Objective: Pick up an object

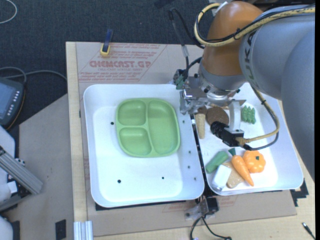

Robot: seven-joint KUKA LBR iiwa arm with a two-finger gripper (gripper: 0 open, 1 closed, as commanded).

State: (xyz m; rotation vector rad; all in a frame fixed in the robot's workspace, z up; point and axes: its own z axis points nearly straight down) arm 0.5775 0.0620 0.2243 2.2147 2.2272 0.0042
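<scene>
From the fixed camera above the bench, two shallow white bins sit side by side. The left bin (100, 174) holds a green divided plate (148, 127) with three compartments, lying flat toward the bin's far right part, close to the wall shared with the right bin (287, 169).

The grey arm (282, 44) comes in from the right, its orange band (227, 39) over the far left part of the right bin. Below the wrist, the gripper (200, 106) hangs low at that bin's far left corner, just beside the dividing wall. Whether it is released or clenched cannot be told from here, as the wrist body covers it.

Toy food lies in the right bin. A pale cone-shaped piece (200, 125) lies directly under the gripper zone, with a brown round piece (217, 116) just to its right. A green leafy piece (248, 114) lies farther right. Nearer the camera sit an orange carrot (241, 169), an orange pumpkin-like piece (255, 162) touching it, a green pod (216, 161) and a white block (221, 175).
</scene>
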